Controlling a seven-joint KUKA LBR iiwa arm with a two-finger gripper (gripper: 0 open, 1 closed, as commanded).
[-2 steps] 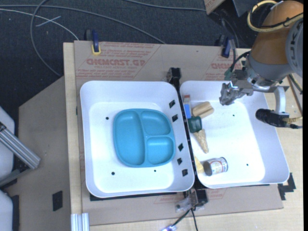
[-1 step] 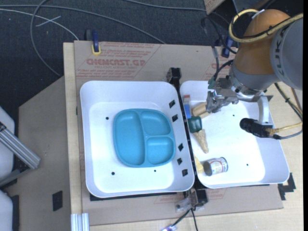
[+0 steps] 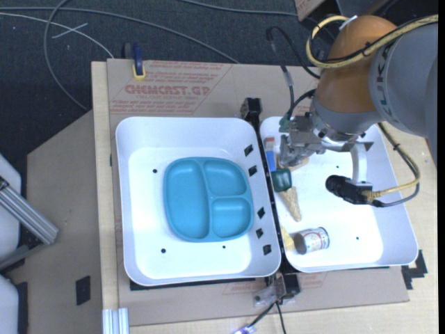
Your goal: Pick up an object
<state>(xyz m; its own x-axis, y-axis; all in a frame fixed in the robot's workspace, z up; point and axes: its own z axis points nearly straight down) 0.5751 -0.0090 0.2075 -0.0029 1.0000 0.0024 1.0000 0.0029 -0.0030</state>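
Although several loose items are offered by the right bin (image 3: 407,236), the likeliest candidate is judged to be the teal object (image 3: 281,180), lodged against that bin's left wall, about midway along it.

- Blue pen (image 3: 270,160): laid along the same wall, just above the teal object and possibly touching it.
- Tan wedge (image 3: 291,202): placed just below the teal object, pointing toward the bin's near edge.
- Small can (image 3: 313,240): laid on its side near the near-left corner, well apart from the others.
- Gripper (image 3: 295,148): positioned over the bin's left part, near the far edge, close to the pen and the teal object. Nothing is seen held in it; whether it is spread or closed cannot be told.
- Left bin (image 3: 139,256): occupied by a blue divided plate (image 3: 207,198).
- Table (image 3: 174,82): both bins are carried side by side.

Risks, as judged: the teal object may be pushed harder against the wall rather than enclosed, since little room is left there; the pen may be caught alongside it or knocked askew; the wall itself may be struck on descent.
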